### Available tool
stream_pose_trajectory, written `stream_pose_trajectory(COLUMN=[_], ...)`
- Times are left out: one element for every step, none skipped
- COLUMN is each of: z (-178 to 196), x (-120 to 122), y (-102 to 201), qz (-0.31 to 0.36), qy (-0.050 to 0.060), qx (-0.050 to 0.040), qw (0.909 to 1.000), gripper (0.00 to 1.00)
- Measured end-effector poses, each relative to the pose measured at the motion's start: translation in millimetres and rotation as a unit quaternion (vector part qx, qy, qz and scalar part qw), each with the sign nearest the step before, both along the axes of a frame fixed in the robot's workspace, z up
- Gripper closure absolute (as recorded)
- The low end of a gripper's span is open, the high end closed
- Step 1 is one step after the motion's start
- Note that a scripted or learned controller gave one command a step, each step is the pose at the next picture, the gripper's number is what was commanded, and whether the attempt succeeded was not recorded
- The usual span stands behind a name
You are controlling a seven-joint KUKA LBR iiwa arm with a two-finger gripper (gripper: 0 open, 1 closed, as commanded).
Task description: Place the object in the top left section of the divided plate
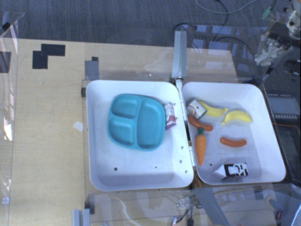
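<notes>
The blue divided plate (137, 122) lies in the left bin (99, 168), all of its sections bare, with a small wrapped packet (170, 115) just beside its right edge. The candidates for the move sit in the right bin (270, 126): two yellow bananas (236, 117), a carrot (200, 145), two sausages (233, 142), a small can (194, 109) and a black-and-white carton (234, 170). None has been picked yet.

All of it lies well down and to the left of the claw (270, 51), which hangs at the upper right beyond the far corner of the right bin, outside both bins. Whether the claw is released or clenched, I cannot tell; it carries nothing visible.

The likely trouble: the can, one banana, a sausage and the carrot crowd together against the wall between the bins, so a descent there could nudge neighbours or close on two things. The packet beside the plate could also get bumped during placement.
</notes>
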State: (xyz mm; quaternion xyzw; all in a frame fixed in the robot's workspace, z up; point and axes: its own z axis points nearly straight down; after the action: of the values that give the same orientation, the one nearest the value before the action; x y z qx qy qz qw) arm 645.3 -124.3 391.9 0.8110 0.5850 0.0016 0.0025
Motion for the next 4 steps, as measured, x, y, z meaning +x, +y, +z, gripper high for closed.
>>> stream_pose_trajectory(z=[0, -168, -202, -191], x=[0, -81, -158, -157], y=[0, 42, 51, 51], qz=[0.0, 0.057, -0.145, -0.145], qy=[0.0, 0.001, 0.002, 0.0], qx=[0.0001, 0.001, 0.002, 0.0027], qw=[1.0, 0.9984, 0.9895, 0.9895], gripper=[0.0, 0.0, 0.0, 1.0])
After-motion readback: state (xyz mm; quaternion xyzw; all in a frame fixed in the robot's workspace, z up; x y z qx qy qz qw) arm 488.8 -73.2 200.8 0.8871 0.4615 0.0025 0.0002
